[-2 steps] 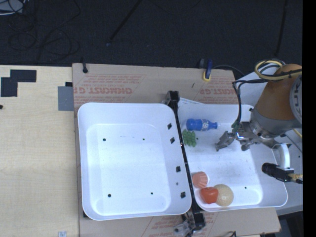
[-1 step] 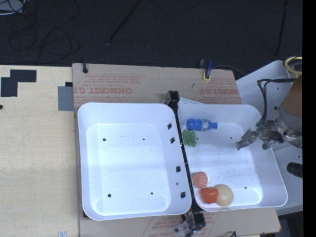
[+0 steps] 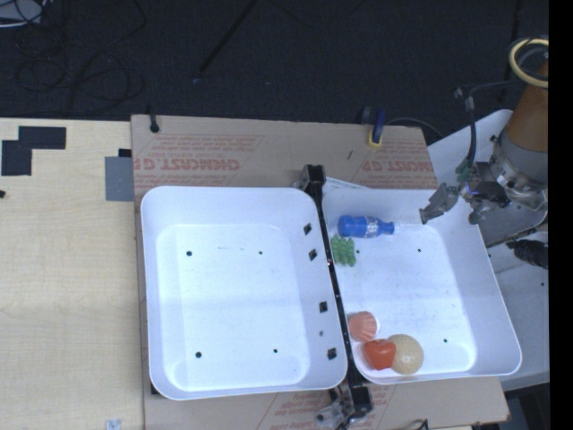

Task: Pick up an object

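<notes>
A: Where is the gripper (image 3: 457,201) seen?

B: At about 3 o'clock in the frame, over the upper right rim of the right bin (image 3: 483,280). The arm (image 3: 530,124) is cut off by the right edge, so only the wrist, with its orange band, is visible.

A: State of the jaws?

B: Two dark fingers are seen spread apart, one toward 9 o'clock and one nearer the wrist. Nothing is held between them. The fingertips are small and dark, so the exact opening is hard to make out.

A: Objects to pick?

B: All are found in the right bin. A blue bottle (image 3: 365,227) is lying on its side at 11 o'clock in that bin, cap toward 3 o'clock. Just below it, at 10 o'clock, a small green item (image 3: 344,251) is seen; its shape is too blurred to be named. At 7 o'clock a cluster is packed into the corner: a pale orange piece (image 3: 362,325), a red round object (image 3: 380,354) and a tan ball (image 3: 406,354), the last two touching.

A: Anything else?

B: The left bin (image 3: 152,312) is beside it, both resting on cardboard (image 3: 224,155) on the bench (image 3: 63,276). Clips along the shared rim are partly hidden.
</notes>
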